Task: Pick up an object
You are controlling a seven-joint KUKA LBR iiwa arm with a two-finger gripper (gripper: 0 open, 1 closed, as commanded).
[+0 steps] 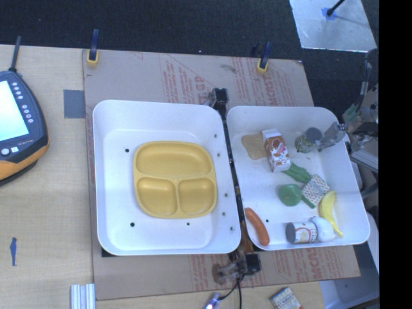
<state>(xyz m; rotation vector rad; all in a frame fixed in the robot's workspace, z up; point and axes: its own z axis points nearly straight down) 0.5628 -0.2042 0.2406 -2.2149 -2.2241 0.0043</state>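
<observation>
- Rightward, claw [336,134] at right bin's [293,113] far right rim; its grip I cannot tell.
- Just beside it: small grey-green object [308,140].
- Further in: carton [275,150], green spoon [291,194], banana [329,210], sausage [256,226].
- Left bin [103,172]: yellow tray [174,177].

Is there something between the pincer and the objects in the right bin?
Nothing visible does. The pincer sits at the right bin's upper right, beside a small grey-green object; the carton and banana lie uncovered.
</observation>
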